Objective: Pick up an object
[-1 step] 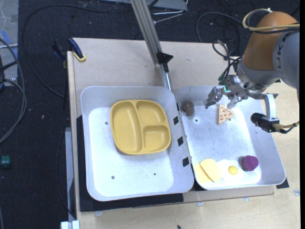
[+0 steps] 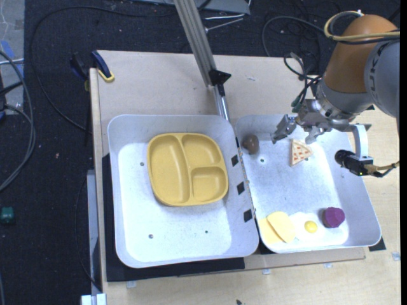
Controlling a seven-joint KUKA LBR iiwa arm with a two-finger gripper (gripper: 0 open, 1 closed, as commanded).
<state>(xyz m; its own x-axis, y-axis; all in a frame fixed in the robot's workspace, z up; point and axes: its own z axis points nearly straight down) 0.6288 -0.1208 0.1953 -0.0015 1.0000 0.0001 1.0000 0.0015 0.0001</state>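
Two shallow white bins sit side by side on a pale wooden bench (image 2: 159, 75), seen from above at a slant. The left bin (image 2: 127, 234) holds a yellow divided tray (image 2: 187, 168) with three compartments, lying flat near its middle.

The right bin (image 2: 362, 227) holds several small things. A brown rounded lump (image 2: 250, 144) lies near the far left corner. A pizza-slice toy (image 2: 300, 152), orange with red dots, lies towards the far side. Along the near edge sit a pale yellow flat piece (image 2: 280, 225), a small yellow ball (image 2: 310, 227) and a purple lump (image 2: 333, 217), the last partly blurred so its shape is hard to read.

The grey arm with its orange band (image 2: 356, 43) reaches in from the right, its upper part cut off by the frame edge. The gripper (image 2: 299, 132) hangs over the far side of the right bin, just above and beside the pizza-slice toy. Its two dark fingers (image 2: 282, 131) stand spread apart with nothing between them. Whether a fingertip touches the toy cannot be made out.

A slanted metal pole (image 2: 197, 37) crosses the top of the view.
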